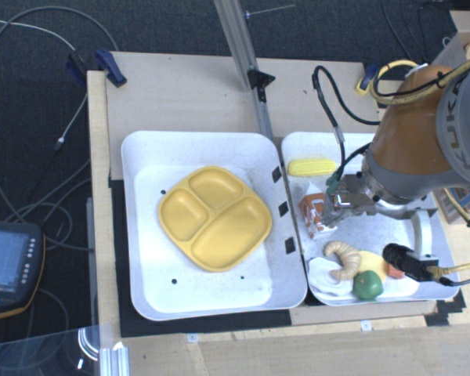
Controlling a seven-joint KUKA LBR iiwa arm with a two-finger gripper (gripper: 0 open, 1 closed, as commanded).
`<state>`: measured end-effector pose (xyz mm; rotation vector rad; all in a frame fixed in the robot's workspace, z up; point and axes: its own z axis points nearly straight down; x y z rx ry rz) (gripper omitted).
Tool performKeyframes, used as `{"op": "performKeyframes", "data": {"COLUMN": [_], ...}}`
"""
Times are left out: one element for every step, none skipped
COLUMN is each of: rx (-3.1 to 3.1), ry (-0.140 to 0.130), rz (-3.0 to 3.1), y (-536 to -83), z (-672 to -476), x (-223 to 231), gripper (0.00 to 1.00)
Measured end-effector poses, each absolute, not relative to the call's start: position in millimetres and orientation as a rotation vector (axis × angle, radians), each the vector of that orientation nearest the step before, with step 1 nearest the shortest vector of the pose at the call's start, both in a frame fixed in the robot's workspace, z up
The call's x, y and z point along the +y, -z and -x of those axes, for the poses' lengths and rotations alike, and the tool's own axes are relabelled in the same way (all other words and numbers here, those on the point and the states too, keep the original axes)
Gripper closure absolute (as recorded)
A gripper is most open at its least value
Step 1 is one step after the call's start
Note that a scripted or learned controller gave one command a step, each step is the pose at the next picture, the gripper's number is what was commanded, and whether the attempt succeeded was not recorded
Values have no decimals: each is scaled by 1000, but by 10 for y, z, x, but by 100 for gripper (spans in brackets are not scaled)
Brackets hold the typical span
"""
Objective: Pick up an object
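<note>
The gripper (327,212) is hanging over the right bin (298,149) near its left wall, grasping a small orange-and-white object (312,210) between its fingers. Corn (311,167) is lying toward the bin's far edge; a yellow divided plate (215,218) is sitting mid-left bin (141,210).

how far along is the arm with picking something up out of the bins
Done: the gripper has reached into the right bin, low over a small orange and white object.
In hand: nothing clearly; a grasp on that object cannot be confirmed.
Left: grasp and lift. The corn cob, green ball and croissant lie in the right bin; the yellow divided plate sits in the left bin.
</note>
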<state>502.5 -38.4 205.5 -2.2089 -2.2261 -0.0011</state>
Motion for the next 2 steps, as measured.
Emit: {"op": "performKeyframes", "data": {"rx": [-2229,-2230], "ry": [5,7], "rz": [2213,2212], "y": [-2149,-2332], "z": [-5107,-5055], "x": [92,648], "gripper": [100,100]}}
